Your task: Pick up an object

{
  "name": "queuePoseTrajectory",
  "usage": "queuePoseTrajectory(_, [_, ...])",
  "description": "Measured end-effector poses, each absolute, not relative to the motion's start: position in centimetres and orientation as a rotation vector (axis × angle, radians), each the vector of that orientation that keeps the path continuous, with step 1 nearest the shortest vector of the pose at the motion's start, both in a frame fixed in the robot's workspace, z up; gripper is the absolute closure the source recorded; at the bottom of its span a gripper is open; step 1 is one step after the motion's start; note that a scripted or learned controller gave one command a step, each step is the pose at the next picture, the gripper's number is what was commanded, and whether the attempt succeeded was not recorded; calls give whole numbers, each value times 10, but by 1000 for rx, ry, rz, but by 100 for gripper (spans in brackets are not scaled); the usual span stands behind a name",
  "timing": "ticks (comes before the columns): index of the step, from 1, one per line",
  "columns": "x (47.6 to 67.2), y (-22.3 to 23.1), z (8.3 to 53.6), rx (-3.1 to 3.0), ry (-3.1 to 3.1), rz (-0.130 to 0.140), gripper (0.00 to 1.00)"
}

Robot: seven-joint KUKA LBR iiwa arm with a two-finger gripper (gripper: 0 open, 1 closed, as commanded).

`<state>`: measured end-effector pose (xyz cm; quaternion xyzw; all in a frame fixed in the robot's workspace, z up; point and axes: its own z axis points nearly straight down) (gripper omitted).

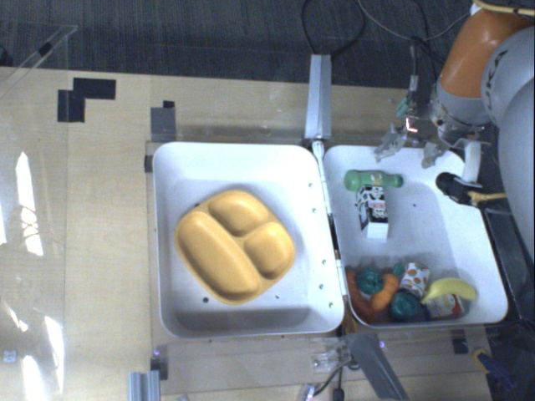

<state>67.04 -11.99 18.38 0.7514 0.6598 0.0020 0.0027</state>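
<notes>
My gripper [411, 147] hangs over the back edge of the right bin [493, 274], open, with nothing between its fingers. Just in front of it lies a green bottle [374, 179] on its side. A black-and-white carton [374, 210] stands right below the bottle. Along the bin's front wall sits a pile: an orange carrot-like toy [373, 286], a teal round object [405, 306], a small patterned box [414, 276] and a yellow banana [449, 290].
The left bin [180, 174] holds a large yellow three-compartment tray [236, 243]. A metal divider post [318, 98] rises between the bins at the back. Black cables [351, 23] loop behind the right bin. The arm's grey and orange body [493, 65] covers the top right.
</notes>
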Motion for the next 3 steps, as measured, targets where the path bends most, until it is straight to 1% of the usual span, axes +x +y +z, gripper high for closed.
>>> queuePoseTrajectory(1, [652, -88, 101, 2367, 2057, 8, 0])
queuePoseTrajectory(2, [582, -98, 88, 2267, 2167, 9, 0])
queuePoseTrajectory(3, [584, -97, 100, 2261, 2167, 17, 100])
